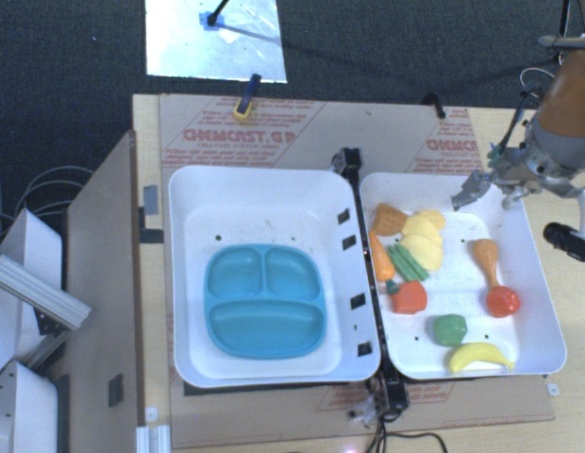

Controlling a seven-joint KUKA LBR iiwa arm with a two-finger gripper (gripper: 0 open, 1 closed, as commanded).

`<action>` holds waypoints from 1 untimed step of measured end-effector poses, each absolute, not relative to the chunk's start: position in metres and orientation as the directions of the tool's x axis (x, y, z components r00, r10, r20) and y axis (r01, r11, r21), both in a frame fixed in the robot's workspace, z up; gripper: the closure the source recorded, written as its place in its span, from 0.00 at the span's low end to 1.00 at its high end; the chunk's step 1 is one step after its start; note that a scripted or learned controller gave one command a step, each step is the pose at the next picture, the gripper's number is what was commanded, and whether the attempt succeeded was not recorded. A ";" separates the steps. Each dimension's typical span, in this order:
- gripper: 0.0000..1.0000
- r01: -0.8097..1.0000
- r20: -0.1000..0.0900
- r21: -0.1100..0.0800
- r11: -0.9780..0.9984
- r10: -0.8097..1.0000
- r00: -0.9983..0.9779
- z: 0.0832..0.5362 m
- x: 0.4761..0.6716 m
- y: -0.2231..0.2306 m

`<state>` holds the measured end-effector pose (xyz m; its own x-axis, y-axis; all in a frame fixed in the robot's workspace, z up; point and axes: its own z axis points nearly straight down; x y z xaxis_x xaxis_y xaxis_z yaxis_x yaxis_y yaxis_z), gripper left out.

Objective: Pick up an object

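The right bin (538,281) holds several toy foods: an orange piece (389,220), two yellow pieces (423,239), a carrot (382,260), a green bean pod (407,261), a red tomato (410,297), a drumstick (485,257), a red ball (503,301), a green pepper (450,329) and a banana (479,356). My gripper (489,194) hangs over the bin's far rim, above and right of the yellow pieces. It is open, its fingers spread with nothing between them.
The left bin (193,206) carries a blue divided plate (265,300). A black hinge strip (360,253) runs between the bins. A shiny metal sheet (217,26) lies beyond the bench, with a yellow-and-blue clip (245,102) at the bench's far edge.
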<state>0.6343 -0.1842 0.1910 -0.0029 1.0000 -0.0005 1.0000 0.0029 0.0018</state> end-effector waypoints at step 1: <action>0.00 1.000 0.005 -0.005 0.007 1.000 -0.007 0.079 0.605 -0.130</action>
